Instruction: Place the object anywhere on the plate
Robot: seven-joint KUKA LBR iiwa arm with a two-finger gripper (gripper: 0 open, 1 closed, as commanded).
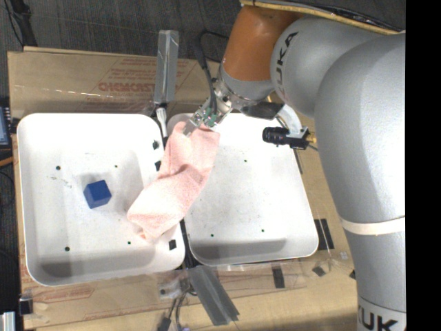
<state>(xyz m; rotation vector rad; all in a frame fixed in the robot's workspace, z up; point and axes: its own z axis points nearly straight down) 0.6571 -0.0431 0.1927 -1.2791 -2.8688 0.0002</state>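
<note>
Pink terry cloth lifted by one corner, no plate reached yet.

The gripper [207, 118] jaws pinch the top corner of the pink cloth [176, 185], which drapes across the seam between the left white bin [41, 185] and right white bin [275, 205]; a small blue cube [98, 193] sits left. Placement remains.

Bright, even light falls from overhead. The white bins [83, 150] glare almost featureless, with soft grey shadows pooled along their near walls. The dark floor [103, 5] behind stays dim. The picture is slightly soft and grainy, and small details smear.
</note>
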